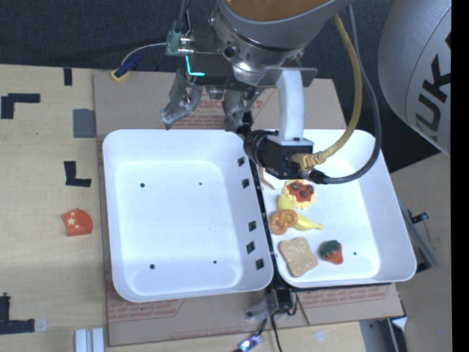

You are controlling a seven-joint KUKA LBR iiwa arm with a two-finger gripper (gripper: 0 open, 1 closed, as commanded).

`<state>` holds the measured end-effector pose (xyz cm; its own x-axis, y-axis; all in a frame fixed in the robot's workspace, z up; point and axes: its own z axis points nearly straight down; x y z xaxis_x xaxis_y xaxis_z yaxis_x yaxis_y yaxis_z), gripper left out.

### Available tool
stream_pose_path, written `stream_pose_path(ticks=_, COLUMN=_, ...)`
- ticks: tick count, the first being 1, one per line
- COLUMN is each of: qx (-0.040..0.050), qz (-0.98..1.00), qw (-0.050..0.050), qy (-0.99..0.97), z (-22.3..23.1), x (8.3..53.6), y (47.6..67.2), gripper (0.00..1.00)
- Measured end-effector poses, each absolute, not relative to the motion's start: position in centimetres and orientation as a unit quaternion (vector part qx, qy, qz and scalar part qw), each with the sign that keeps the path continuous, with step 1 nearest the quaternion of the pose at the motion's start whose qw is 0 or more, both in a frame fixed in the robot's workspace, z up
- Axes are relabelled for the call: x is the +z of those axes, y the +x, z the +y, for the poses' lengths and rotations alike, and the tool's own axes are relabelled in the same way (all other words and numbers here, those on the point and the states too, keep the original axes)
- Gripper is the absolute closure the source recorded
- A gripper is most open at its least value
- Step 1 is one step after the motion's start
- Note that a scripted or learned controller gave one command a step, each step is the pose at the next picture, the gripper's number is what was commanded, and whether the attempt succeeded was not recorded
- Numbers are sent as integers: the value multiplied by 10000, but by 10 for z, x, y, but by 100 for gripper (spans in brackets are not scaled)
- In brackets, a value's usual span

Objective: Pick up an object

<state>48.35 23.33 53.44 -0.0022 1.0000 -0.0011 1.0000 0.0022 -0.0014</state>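
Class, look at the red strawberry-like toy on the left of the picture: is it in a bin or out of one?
Out. The red toy lies on the tan bench surface, left of the left bin and apart from its rim.

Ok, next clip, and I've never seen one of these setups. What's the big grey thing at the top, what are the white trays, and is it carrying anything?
One camera looks down at a slant on a bench. The big grey shape with the orange band is a robot arm reaching in from the right. Its hand hangs above the far edge of the left tray; nothing shows between its two fingers, so it carries nothing that I can see.

The two white trays sit side by side. In the right tray lies a cluster of small toy foods: a yellow piece with red spots, a pretzel, a banana, a slice of bread and a strawberry. A red toy lies on the bench to the left of the trays.
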Motion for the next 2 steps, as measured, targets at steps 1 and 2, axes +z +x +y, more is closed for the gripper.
stream_pose_path(ticks=1, qx=12, qz=-7086, qw=1, qy=-7056, z=234, x=544, y=484, gripper=100)
stream_pose_path(ticks=2, qx=62, qz=-7072, qw=21, qy=-7069, z=233, x=298, y=482, gripper=100)
